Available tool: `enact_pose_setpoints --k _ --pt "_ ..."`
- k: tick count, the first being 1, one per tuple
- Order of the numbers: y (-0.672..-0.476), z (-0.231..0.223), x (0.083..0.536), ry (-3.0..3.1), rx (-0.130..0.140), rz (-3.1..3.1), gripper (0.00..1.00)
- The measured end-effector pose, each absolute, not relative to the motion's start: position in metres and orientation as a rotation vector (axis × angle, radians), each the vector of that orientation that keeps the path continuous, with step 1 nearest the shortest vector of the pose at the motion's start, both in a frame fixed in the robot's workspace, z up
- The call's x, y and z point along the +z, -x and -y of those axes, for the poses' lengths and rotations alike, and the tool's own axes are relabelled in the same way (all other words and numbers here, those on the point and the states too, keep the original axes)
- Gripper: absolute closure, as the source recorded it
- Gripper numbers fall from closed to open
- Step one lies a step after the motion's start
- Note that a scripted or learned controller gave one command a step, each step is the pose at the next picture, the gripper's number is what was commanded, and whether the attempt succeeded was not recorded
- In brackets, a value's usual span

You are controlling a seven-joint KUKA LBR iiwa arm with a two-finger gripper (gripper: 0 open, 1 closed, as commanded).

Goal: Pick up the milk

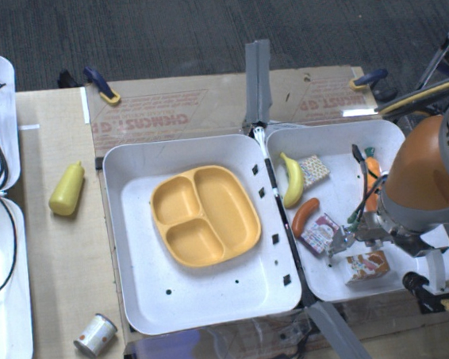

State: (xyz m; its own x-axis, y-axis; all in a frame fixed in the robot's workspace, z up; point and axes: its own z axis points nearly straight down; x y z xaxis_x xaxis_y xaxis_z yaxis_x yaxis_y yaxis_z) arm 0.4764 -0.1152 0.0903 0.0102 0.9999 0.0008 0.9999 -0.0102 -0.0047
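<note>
Carefully: low in the right white bin (331, 287), the grey metal gripper (339, 244) touches the pink-and-white carton (318, 233), likely the milk; its opening cannot be told. Centre over the carton before closing.

Even bright overhead light, soft shadows, mild glare on bins (126, 225).

The two shallow white bins sit side by side; the left bin (142, 303) holds a yellow three-compartment plastic plate (205, 214) near its middle. In the right bin (319, 284), a yellow banana (291, 179) lies at the far left, a small patterned packet (314, 170) just right of it, an orange-red sausage (305, 216) nearer. A pink-and-white carton (319, 233) lies right of the sausage, the two-finger gripper (340, 242) over its near right edge. An orange-and-white carton (367, 266) lies nearest.
</note>
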Motion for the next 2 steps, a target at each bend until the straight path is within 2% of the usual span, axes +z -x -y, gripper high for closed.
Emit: enact_pose_setpoints --k 1,2 --pt "-0.477 0.176 0.102 2.315 0.003 2.123 0.0" --pt "-0.476 0.124 0.091 2.398 0.005 2.024 0.0"
